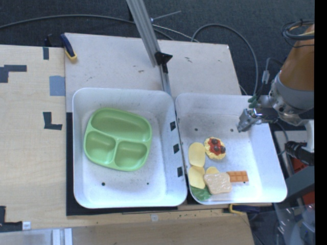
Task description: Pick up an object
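Note:
My gripper [245, 122] hangs over the upper right part of the right bin [265, 152], with nothing visible between its fingers. Below and left of it several toy foods lie in the bin's lower half: a yellow pastry with red topping [215, 148], two yellow slices [196, 154] [196, 176], a slice of toast [218, 183], an orange wafer [237, 176] and a green leaf [201, 192]. The pastry lies roughly 70 pixels from the gripper.
The left bin [158, 188] holds a green three-compartment plate [118, 139]. A grey metal pole [145, 24] slants down to the bins' upper junction. Cables run across the dark floor behind. The arm's orange band [300, 68] is at the right edge.

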Available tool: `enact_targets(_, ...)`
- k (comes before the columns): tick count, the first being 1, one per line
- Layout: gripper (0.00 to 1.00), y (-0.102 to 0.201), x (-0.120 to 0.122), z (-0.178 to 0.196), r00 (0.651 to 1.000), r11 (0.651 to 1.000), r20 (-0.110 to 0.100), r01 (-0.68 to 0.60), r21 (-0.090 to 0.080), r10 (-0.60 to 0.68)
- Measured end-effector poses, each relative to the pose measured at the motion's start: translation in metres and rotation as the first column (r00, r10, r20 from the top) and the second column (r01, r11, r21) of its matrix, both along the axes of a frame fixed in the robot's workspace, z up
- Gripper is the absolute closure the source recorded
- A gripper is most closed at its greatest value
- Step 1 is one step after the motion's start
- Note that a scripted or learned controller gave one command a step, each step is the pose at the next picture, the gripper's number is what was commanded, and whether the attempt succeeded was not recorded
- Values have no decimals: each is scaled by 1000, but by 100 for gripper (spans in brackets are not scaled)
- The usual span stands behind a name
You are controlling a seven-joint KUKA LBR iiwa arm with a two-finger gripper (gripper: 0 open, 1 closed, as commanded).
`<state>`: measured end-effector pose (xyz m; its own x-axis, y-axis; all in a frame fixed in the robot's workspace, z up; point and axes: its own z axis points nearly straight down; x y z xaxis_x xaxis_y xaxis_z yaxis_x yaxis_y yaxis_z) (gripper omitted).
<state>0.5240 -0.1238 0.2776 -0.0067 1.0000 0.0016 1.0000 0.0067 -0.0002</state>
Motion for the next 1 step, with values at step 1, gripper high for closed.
enact_targets(1, 100, 48, -5, -17, 1000, 1000, -3, 1, 0, -1)
